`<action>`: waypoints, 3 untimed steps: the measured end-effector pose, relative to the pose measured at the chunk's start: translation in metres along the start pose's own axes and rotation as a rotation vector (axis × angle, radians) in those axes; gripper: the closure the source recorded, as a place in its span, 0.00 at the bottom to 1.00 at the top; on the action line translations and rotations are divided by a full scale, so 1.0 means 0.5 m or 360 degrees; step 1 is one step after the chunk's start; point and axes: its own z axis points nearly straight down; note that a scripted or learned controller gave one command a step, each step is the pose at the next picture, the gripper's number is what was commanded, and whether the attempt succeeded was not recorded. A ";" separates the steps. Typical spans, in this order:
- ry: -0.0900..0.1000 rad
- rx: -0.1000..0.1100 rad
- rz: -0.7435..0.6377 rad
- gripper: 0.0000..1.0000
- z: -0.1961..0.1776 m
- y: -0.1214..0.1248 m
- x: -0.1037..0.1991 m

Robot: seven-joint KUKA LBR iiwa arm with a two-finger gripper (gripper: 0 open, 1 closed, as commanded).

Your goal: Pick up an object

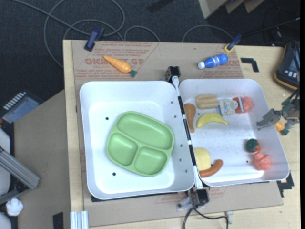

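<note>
So your gripper [269, 119] is poking in over the right rim of the right bin [238, 85], and honestly you can't tell from this angle what it's doing; nothing shows between it and anything else, it's just above bare white floor near the rim. Pick candidates are all in that right bin: a bread roll [206, 101] up top with a small ketchup-style bottle [234, 105] lying just beside it, a banana [211, 120] right under those, and a brownish hot-dog-bun-looking piece [190, 116] against the left wall. Closest to your gripper are a little dark green thing, maybe broccoli [251, 144], and a pinkish-red lump [261, 161] just below it, both near the right wall. Down in the lower left corner there's a yellow piece [202, 158] with a sausage [211, 168] touching it. The left bin [95, 99] has a green divided plate [140, 143] sitting in the middle. Out on the bench [157, 56] behind the bins you've got a toy carrot [119, 64] and a blue and white bottle [213, 61] lying on its side, well apart from each other.
</note>
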 end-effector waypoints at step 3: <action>0.0004 0.0002 0.0000 1.00 0.282 -0.015 -0.001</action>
